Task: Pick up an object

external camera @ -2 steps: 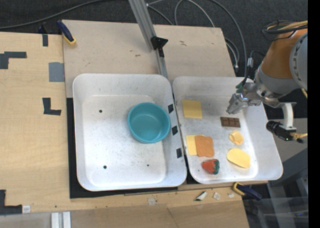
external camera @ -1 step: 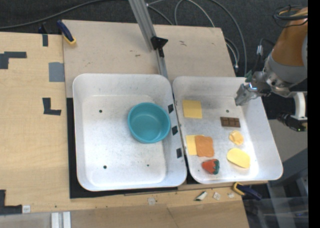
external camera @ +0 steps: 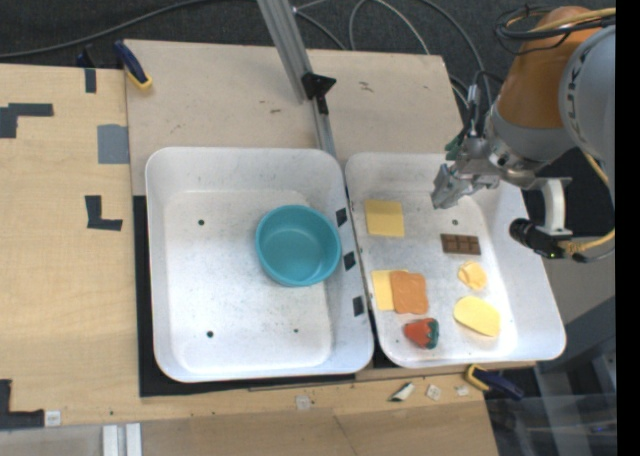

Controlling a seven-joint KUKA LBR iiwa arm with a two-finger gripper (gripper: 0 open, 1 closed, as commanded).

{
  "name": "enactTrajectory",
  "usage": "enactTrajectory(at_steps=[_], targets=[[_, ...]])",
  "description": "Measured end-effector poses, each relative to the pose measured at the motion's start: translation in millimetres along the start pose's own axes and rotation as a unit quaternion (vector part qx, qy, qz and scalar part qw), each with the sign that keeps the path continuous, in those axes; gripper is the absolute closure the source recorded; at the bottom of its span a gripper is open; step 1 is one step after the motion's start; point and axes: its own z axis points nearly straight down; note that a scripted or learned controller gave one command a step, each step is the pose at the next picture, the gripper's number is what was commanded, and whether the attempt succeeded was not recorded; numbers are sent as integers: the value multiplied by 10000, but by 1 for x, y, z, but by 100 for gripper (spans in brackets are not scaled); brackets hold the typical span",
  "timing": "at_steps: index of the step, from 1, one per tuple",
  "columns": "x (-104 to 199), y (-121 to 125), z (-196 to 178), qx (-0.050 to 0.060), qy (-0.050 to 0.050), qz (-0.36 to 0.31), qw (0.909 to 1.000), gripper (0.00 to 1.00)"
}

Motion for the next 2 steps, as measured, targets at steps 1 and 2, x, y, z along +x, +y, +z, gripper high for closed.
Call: enactTrajectory(at_steps=[1,2], targets=[[57,6,5,4,0,0,10000,100],[112,11,7,0,-3,1,10000,100]])
